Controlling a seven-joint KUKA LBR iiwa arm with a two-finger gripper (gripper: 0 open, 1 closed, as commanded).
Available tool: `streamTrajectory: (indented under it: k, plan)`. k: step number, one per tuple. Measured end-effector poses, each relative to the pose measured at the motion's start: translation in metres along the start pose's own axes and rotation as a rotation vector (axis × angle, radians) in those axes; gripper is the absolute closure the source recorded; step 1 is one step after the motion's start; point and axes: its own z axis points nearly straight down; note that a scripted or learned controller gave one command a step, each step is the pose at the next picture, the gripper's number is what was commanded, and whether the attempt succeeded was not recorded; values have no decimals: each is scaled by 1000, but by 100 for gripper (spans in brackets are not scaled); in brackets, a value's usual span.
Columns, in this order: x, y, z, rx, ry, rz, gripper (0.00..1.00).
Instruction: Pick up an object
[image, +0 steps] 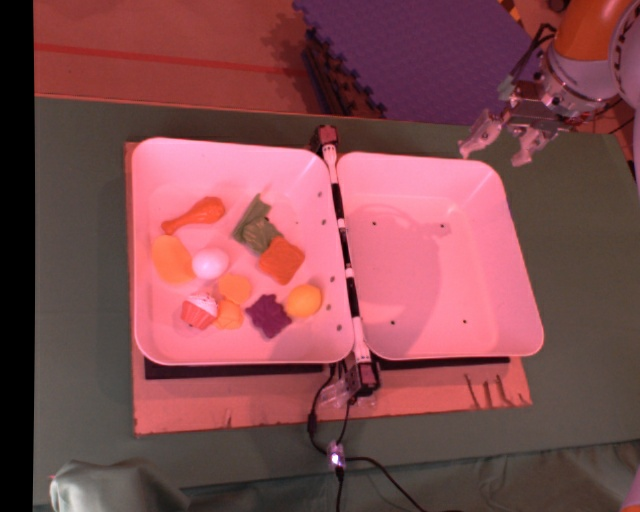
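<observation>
- The grey two-finger end effector (508, 143) hung open and held nothing, at the upper right of the frame.
- The toys, like the small white egg (210, 263), lay in the left white bin (150, 160).
- It needed to cross over, then drop straight down.

toys (235, 275): about nine, mixed | loose cluster | left bin (150, 160) floor | perhaps touching

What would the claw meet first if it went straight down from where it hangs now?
Probably the green bench cover just beyond the right bin's far right corner. The open claw carries nothing, and depth is hard to judge.
</observation>
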Motion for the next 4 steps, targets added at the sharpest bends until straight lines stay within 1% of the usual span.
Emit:
streamTrajectory:
  k: [1,2,4]
  plan:
    - [0,0,0,0,0,0,0]
    - [5,-4,42,4,0,0,0]
    - [-4,2,124,5,-1,0,0]
